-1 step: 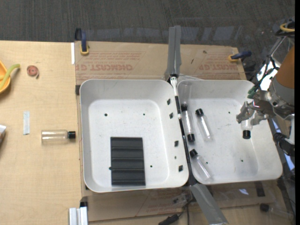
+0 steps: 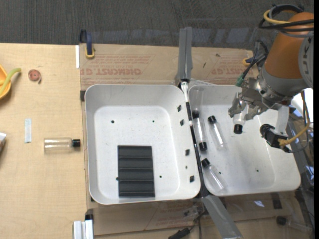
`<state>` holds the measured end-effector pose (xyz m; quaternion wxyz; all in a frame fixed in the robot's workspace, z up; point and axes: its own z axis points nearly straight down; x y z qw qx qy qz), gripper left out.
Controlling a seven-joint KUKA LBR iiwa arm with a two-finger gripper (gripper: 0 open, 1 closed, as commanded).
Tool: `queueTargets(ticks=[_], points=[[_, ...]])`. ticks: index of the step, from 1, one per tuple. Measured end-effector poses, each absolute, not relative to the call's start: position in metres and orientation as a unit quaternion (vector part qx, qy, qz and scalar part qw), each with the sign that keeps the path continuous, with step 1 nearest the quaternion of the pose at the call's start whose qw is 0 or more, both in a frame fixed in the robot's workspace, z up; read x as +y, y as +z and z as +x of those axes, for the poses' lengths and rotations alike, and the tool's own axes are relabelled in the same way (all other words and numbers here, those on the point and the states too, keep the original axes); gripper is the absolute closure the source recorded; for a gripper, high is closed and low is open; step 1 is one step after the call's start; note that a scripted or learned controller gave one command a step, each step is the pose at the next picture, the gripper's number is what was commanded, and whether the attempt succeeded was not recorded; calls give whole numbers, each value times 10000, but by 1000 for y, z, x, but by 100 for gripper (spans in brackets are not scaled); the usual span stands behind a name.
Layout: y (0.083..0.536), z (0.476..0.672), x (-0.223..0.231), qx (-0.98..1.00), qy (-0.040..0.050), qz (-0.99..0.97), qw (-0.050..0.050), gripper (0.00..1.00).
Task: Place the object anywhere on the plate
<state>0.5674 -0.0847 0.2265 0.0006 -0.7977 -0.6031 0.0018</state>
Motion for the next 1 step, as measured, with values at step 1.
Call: queueTargets(ticks=[1], points=[[205, 604, -11, -6728, 20, -7398, 4, 100]])
